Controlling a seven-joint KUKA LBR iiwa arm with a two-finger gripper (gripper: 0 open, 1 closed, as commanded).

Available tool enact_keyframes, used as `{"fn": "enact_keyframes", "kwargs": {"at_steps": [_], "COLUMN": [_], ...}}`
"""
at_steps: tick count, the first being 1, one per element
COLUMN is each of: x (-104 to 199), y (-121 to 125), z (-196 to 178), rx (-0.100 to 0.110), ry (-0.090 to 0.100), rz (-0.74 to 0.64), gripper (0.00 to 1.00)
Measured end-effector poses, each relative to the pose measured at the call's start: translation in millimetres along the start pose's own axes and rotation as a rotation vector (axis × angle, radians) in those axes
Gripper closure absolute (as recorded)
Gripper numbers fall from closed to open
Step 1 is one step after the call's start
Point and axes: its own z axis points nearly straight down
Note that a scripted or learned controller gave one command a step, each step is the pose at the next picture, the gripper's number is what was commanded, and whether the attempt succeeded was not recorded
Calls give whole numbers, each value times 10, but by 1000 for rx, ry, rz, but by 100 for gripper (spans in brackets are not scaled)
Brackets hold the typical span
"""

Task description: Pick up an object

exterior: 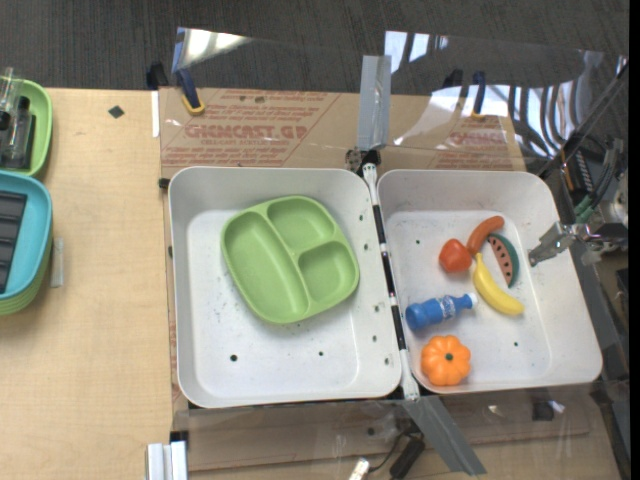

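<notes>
Red print is showing on the cardboard sheet [300, 128] lying behind the bins, well away from the pincer [545, 251]; it is reading roughly "GEMCAST", with smaller lines too blurred to read.

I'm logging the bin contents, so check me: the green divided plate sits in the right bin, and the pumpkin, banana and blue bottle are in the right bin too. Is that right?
Not quite. The camera view shows the green divided plate in the left bin, alone. The pumpkin, banana and blue bottle are indeed in the right bin.
</notes>
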Motion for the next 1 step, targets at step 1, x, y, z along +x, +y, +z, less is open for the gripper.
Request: {"fn": "enact_keyframes", "kwargs": {"at_steps": [1], "x": [175], "y": [203], "z": [1256], "rx": [-3], "ry": [0], "rz": [-335], "gripper": [0]}}
